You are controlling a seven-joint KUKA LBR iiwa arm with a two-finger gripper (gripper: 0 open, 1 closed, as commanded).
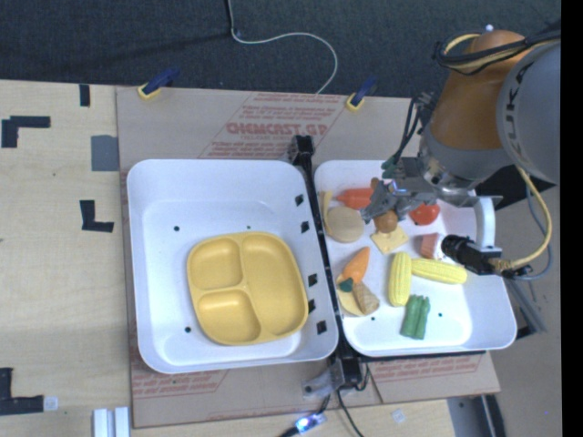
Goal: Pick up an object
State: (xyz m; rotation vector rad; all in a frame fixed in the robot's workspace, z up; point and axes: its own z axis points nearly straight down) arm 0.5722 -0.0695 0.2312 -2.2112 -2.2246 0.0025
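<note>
Yellow plastic catches your eye first: a divided plate (246, 287) with three compartments lies in the left white bin (155, 189), toward its front, tilted a little against the bin's sides. To its right, touching along a black-clipped seam, sits the right white bin (496, 330), and that is where you find the toy food. Along its left side you have a round tan piece like a bun (344, 225), an orange carrot (356, 264) below it, and a brown cone-like piece (364, 297) lying on a pale yellow slice near the front left corner. In the middle stands one ear of yellow corn (399, 279) set lengthwise, with a second corn ear (439, 270) lying crosswise just beside its top, and a green vegetable (416, 317) in front of them. A pale yellow wedge like cheese (390, 240) lies just under the gripper (390, 206), and a red piece (424, 214) and an orange piece (355, 197) flank it at the back of the bin. Your grey arm with its orange band (474, 85) reaches in from the right and hangs low over the rear of this bin. A small brown object (386, 222) sits right at the tip, but you cannot tell whether the fingers are spread or pinching it. Both bins rest on a cardboard sheet (264, 126) over the wooden surface (55, 244).
</note>
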